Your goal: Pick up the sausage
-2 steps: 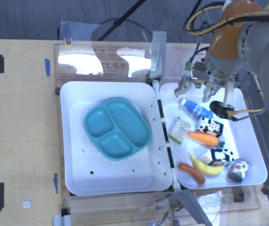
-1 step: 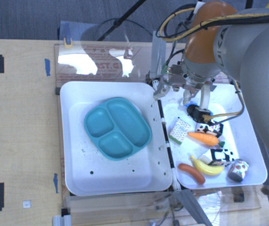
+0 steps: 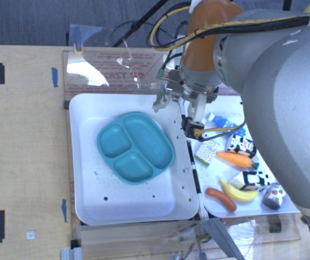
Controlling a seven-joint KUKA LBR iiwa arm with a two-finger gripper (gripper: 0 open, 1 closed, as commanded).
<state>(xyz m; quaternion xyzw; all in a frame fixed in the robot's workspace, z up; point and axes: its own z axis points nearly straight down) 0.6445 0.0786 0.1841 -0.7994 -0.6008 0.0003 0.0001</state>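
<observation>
Lying at the right bin's (image 3: 211, 176) front edge, the sausage (image 3: 220, 199) sits just beside the banana (image 3: 239, 192), so I'd approach from its free side. My pincer (image 3: 183, 106) hangs well apart; whether it is open or closed, I cannot tell.

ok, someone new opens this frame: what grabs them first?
The big grey arm with its orange band looms in from the upper right, its gripper over the divide between the two bins. A teal divided plate sits in the middle of the left bin. The right bin holds a clutter of toy food, with the sausage near its front edge beside a banana.
</observation>
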